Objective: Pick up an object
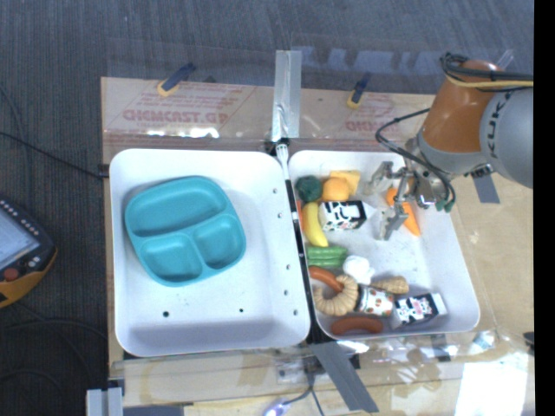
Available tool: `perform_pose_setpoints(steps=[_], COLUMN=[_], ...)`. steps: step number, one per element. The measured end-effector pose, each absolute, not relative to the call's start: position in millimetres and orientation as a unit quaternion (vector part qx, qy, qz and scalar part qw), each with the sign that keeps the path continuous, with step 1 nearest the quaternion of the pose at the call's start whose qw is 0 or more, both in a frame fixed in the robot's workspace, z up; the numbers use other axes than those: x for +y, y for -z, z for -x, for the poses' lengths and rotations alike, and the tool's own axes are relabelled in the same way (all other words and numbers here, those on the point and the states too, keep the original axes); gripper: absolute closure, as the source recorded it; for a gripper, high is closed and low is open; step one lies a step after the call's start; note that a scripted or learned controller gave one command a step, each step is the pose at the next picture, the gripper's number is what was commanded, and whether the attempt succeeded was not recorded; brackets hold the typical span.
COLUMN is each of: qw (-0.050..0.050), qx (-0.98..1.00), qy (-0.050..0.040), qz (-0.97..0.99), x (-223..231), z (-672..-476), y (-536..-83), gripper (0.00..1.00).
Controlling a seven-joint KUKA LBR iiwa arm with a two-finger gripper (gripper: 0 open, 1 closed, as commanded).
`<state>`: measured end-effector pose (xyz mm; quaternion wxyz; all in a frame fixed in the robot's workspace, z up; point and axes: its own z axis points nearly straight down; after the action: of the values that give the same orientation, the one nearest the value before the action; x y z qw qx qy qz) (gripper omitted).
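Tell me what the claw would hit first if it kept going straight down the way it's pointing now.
Most likely the orange carrot-like piece lying beside the claw in the right bin, or the bare bin floor next to it. Depth is hard to judge from this slanted view.

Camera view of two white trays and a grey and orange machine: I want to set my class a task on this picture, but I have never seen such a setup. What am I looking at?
This is one picture from a camera fixed above a bench, looking down at a slant. The grey machine with the orange band is a robot arm reaching in from the right; its job is to pick up an object. Its hand hangs over the right bin, near an orange carrot. That bin has toy food: a banana, a cow-patterned carton, a green cucumber, a sausage. The left bin has a blue divided plate. Nothing visibly sits between the fingers.
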<state>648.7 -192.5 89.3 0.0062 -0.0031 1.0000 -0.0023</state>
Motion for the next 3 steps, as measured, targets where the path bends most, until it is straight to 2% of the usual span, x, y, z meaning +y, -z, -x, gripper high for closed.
perform_pose_setpoints(steps=[1, 2, 3], qw=[0.006, 0.009, 0.003], qx=[1.000, 1.000, 0.997], qy=[0.0013, 0.0041, 0.0004], qz=[-0.021, -0.020, -0.082], x=[-178.0, -177.8, -164.2], z=[-649.7, -651.7, -658.2], y=[-89.2, -101.6, -211.1], gripper=[0.00, 1.00, 1.00])
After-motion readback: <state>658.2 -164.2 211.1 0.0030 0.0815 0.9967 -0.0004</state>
